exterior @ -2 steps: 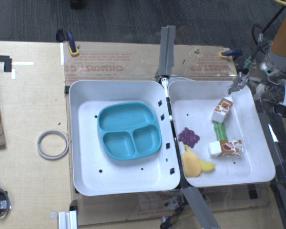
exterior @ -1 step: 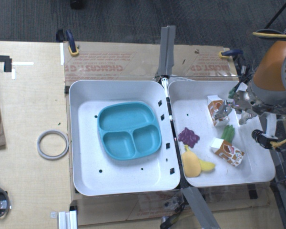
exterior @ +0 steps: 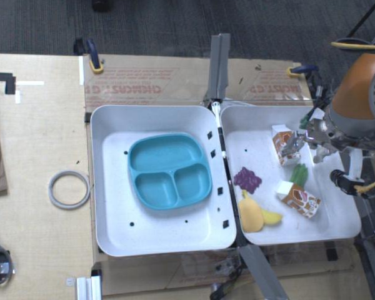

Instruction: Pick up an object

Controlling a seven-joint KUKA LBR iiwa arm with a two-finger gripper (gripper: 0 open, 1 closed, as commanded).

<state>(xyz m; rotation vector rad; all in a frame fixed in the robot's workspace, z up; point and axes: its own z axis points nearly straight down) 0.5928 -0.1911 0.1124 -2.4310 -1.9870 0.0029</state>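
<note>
While the gripper (exterior: pixel 298 144) is hanging over the right bin (exterior: pixel 337 227), it is reaching for the small carton (exterior: pixel 282 144) at the far side. Whether it is gripping anything, I cannot tell. Next, it is needing to close and lift.

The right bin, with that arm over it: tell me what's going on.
The grey KUKA arm's two-finger gripper hangs over the right white bin, above a small orange-and-white carton and a green toy vegetable. Nothing is visibly held. A purple grape bunch, yellow toy fruit and a second carton lie nearby. The left bin holds a blue divided plate.
</note>
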